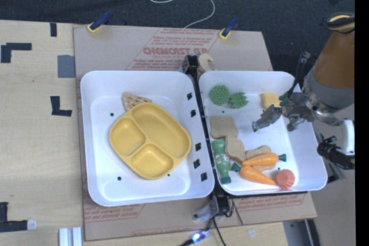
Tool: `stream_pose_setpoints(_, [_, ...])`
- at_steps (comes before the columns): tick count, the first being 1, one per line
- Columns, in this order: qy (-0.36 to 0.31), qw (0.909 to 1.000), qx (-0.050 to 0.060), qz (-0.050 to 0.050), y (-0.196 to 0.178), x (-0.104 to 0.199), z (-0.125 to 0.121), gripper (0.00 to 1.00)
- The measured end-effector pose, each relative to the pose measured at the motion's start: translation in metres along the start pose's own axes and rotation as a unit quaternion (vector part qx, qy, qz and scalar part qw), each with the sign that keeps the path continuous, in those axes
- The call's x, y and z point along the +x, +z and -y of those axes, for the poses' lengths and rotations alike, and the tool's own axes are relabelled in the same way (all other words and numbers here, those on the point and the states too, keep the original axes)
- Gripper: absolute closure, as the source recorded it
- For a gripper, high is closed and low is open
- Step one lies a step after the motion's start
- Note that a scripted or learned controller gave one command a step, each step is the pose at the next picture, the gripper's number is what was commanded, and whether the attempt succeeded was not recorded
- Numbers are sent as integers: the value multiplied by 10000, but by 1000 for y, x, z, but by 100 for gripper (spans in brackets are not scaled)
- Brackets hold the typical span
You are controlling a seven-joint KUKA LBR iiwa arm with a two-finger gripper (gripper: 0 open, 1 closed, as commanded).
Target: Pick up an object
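- My end effector point(275, 116) hangs over the right bin point(300, 150), towards its far right corner, with nothing between its fingers; I cannot tell how far apart they stand.
- The likeliest target, in my judgement, is the yellow block point(268, 100) at the bin's far right, just beside the fingers. It looks like a small plastic toy: light, stiff, probably slick, so I would pinch across its flat sides.
- The green broccoli pieces point(226, 97) lie near the bin's far left corner; knobbly, so they should grip well.
- The bread slices point(225, 127), the green bottle point(221, 159), the carrots point(260, 168) and the red piece point(285, 178) crowd the bin's near left and near edge, touching one another; a grasp there risks dragging neighbours.
- Open floor lies mid-bin and along the right wall, giving me room to descend.
- The block sits close to the far wall, so that rim could foul a finger.
- The left bin point(95, 141) holds a yellow tray point(150, 140), well apart.
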State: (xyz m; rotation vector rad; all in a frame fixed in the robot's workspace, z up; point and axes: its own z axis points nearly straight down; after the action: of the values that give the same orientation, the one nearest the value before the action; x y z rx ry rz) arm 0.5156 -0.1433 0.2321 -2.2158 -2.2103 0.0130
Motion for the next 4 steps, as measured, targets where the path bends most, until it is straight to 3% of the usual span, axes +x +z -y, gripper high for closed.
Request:
stream_pose_setpoints(1, [-18,10000,-63,12,-6,0,-2,0])
stream_pose_setpoints(3, [-17,10000,-37,5,104,15,9,0])
stream_pose_setpoints(4, [29,9998,-168,93,142,6,4,0])
